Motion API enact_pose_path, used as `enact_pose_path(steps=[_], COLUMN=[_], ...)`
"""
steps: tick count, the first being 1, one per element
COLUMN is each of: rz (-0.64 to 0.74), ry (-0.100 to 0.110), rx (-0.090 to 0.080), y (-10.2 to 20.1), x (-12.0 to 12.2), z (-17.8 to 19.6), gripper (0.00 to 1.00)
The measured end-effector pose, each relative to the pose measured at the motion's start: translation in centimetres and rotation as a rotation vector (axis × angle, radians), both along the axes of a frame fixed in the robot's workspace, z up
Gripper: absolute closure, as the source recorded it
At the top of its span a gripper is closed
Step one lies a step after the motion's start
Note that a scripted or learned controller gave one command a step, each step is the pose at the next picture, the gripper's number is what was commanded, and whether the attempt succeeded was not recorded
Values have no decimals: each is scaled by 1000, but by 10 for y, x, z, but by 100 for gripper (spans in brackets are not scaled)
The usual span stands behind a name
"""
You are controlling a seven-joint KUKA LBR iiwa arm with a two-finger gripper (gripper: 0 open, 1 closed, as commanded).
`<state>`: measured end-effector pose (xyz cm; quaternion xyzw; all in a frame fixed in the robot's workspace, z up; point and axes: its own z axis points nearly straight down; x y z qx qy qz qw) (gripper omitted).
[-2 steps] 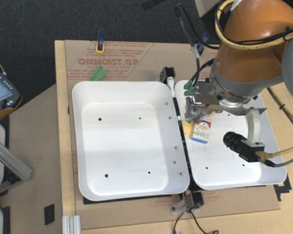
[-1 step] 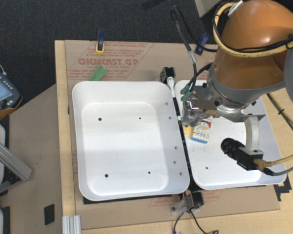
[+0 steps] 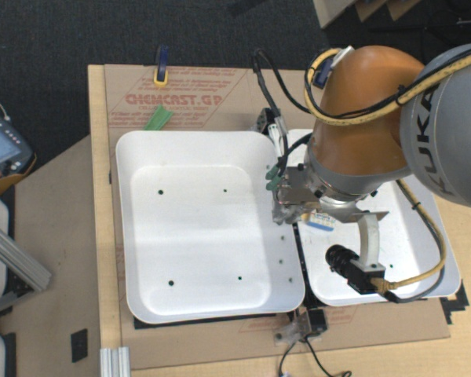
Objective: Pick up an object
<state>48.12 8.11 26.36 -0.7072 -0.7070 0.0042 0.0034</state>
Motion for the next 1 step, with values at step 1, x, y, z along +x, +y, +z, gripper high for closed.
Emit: enact_pose_path(steps=[1], rz=[-10], ry=[-21], rx=[-2], y=[-105], x=[-1], z=[91], gripper=[100])
